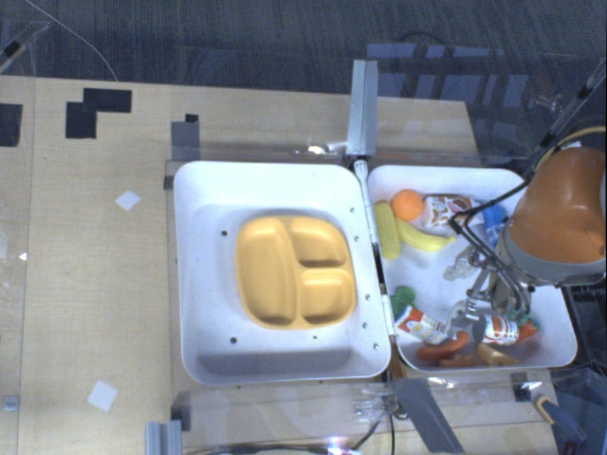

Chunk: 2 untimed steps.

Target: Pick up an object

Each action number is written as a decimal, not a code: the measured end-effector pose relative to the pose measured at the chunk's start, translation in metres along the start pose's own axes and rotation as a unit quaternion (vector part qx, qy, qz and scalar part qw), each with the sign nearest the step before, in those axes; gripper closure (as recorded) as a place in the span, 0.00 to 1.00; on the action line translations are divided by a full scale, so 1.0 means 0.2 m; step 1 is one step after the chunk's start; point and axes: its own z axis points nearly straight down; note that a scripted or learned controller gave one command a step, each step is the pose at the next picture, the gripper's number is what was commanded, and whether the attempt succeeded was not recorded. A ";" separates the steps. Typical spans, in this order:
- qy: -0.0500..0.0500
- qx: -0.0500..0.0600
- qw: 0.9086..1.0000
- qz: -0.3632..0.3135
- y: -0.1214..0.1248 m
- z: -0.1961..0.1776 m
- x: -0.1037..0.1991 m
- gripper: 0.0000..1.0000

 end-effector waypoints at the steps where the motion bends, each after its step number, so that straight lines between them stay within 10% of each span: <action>1: -0.001 0.001 1.000 0.004 -0.21 0.23 -0.05 0.00; 2: 0.005 0.002 1.000 0.010 -0.44 0.19 -0.14 0.00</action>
